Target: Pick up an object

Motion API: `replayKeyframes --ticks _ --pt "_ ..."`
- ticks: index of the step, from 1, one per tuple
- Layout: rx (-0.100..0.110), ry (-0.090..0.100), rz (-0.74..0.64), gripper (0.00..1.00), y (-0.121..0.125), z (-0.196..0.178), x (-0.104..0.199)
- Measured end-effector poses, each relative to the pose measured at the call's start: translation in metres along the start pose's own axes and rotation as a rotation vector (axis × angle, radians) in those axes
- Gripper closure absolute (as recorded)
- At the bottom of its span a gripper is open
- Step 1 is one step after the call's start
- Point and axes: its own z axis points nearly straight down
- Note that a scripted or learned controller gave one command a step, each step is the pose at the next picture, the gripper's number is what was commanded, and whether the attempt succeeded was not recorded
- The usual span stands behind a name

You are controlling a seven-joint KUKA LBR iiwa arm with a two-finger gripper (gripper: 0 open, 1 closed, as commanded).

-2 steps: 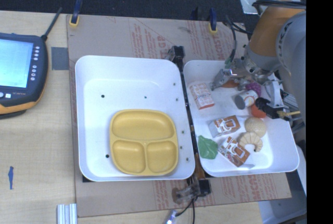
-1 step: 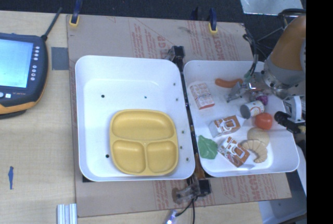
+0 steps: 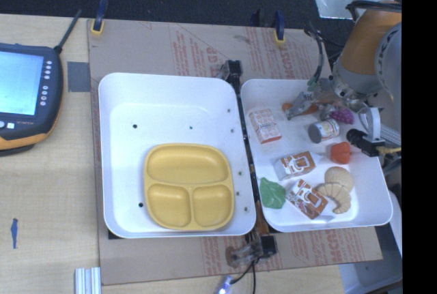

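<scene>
two bins (image 3: pixel 113 149), tool (image 3: pixel 321 100) over right

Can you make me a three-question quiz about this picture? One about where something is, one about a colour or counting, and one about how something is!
1. Where is the yellow tray?
A. in the left bin
B. in the right bin
C. on the floor

2. What colour is the small soft-looking thing at the right bin's near left side?
A. blue
B. green
C. pink

3. How does the small silver can lie?
A. standing upright
B. on its side
C. stacked on the tray

Answers: 1 A, it sits inside the left bin. 2 B, it is plainly green. 3 B, its round end faces sideways.
</scene>
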Motion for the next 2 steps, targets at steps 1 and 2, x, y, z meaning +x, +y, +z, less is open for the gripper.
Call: replayKeyframes --ticks 1,2 --pt "-0.005 -0.008 0.002 0.0 -0.04 -0.031 -0.035" --pt "-0.005 -0.008 -0.001 0.0 0.002 0.0 0.005"
